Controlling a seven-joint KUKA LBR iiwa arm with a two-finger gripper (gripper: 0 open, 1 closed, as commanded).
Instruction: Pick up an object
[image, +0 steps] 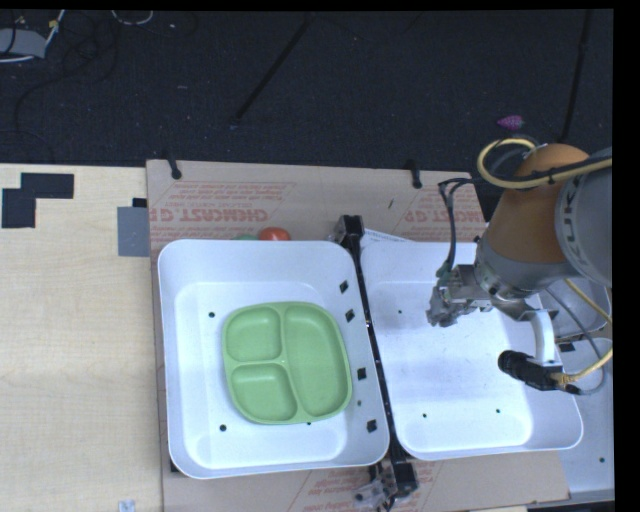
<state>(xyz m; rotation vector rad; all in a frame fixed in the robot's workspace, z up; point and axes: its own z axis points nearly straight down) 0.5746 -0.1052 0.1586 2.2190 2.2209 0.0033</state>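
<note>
A light green divided plate (287, 361) with three compartments lies flat in the left bin (190, 300). The gripper (447, 308) hangs over the right bin (440, 420), near that bin's upper right part, well to the right of the plate. The grey arm with its orange band (535, 215) comes in from the right above it. The gripper looks small and dark from here, and nothing shows beneath it on the bin floor.
A black divider (365, 340) runs between the two bins. A small red-orange object (273, 236) sits just behind the left bin's back rim on the cardboard. Cables and a black fitting (535, 371) hang off the arm over the right bin's right side.
</note>
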